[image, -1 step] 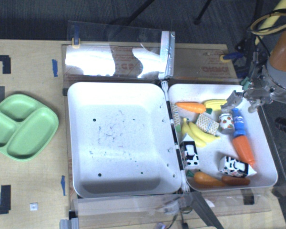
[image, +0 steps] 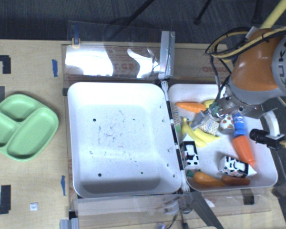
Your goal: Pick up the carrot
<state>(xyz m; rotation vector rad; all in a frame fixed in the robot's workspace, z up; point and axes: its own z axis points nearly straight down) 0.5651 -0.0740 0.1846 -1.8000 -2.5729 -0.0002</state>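
An orange carrot [image: 191, 107] lies at the far left of the right bin [image: 267, 178], pointing left toward the divider. My gripper [image: 205, 119] hangs low in that bin just right of and below the carrot's thick end, over a yellow banana [image: 199, 136] and a speckled item [image: 210, 126]. Nothing can be seen held in it. The grey wrist and its orange band [image: 255, 67] lean in from the upper right and hide part of the bin's back.
The right bin also holds a blue-capped orange piece [image: 243, 147], a black-and-white block [image: 191, 154], a second one [image: 234, 166], an orange-brown piece [image: 208, 178] and a dark red sausage [image: 236, 180]. The left bin [image: 76, 128] sits beside it. A green divided plate [image: 21, 126] rests far left.
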